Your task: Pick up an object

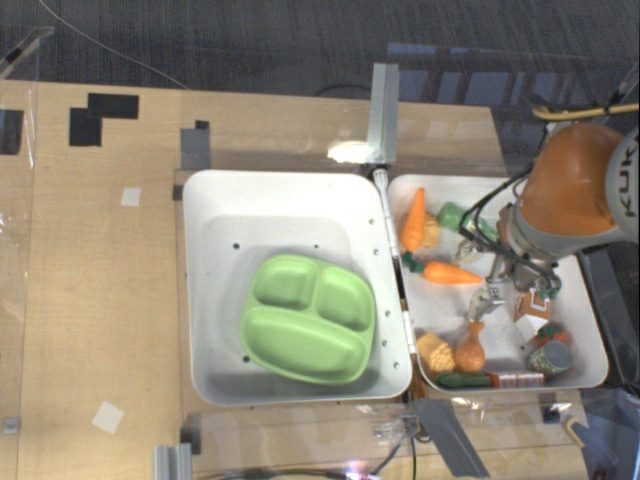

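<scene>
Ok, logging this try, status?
Gripper low in right bin, fingers unclear. Nearest: orange carrot. Toys crowd it. Green plate in left bin.

We note a light wooden bench (100,298) bearing two shallow white bins side by side: the left bin (210,268) and the right bin (590,353). Black markings (100,116) sit at its far-left corner.

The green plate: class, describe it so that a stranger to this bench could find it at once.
Start at the two white bins side by side and take the left bin, the one away from the arm. The green plate lies on its floor, turned at an angle. It is pale green, moulded into three compartments, and far bigger than the small toy foods crowded in the right bin.
</scene>
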`<act>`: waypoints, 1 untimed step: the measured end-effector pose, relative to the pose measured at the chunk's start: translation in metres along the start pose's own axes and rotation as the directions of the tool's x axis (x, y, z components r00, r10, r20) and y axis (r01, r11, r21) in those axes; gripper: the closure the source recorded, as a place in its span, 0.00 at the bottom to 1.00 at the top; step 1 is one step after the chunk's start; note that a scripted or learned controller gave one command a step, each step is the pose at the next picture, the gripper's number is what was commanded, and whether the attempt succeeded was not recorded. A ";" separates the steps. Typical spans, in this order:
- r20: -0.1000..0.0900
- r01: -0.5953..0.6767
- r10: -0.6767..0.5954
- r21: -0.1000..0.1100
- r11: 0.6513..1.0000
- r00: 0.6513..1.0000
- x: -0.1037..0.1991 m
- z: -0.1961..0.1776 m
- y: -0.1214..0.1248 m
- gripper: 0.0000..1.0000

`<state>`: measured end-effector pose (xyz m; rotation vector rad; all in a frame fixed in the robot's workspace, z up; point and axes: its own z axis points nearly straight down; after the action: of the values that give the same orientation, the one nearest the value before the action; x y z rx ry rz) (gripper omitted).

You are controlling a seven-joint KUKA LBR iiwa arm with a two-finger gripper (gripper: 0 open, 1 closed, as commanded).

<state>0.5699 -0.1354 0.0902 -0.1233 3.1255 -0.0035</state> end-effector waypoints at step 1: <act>0.004 0.054 -0.054 0.001 0.999 0.999 0.045 -0.002 0.004 0.00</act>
<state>0.5243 -0.1351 0.0911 -0.2068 3.1174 -0.0060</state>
